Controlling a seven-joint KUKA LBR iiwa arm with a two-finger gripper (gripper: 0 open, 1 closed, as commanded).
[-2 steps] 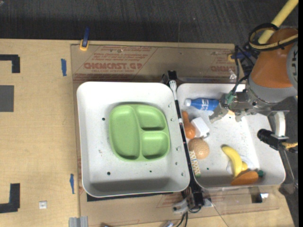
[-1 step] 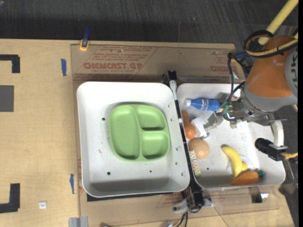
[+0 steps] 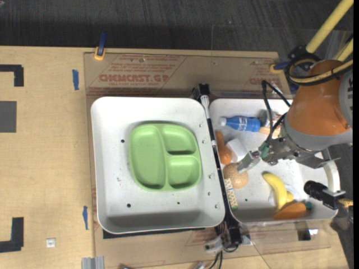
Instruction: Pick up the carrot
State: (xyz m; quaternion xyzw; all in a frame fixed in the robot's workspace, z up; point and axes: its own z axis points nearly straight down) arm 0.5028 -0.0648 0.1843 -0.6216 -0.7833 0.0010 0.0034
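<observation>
The carrot (image 3: 290,209), orange with a green end, lies near the front right corner of the right bin (image 3: 255,214), just below a yellow banana (image 3: 278,188). My gripper (image 3: 247,162) hangs over the left middle of that bin, pointing down and to the left. It is well to the left of the carrot and above it in the view, close to a tan round thing (image 3: 236,178) and an orange thing (image 3: 224,151) by the bin's left wall. Nothing visibly sits in the gripper.
A blue and white bottle (image 3: 242,123) lies at the back of the right bin. The left bin (image 3: 106,167) holds a green divided plate (image 3: 165,156). A dark strip (image 3: 213,150) separates the two bins. The arm's orange band (image 3: 317,108) covers the right bin's far right.
</observation>
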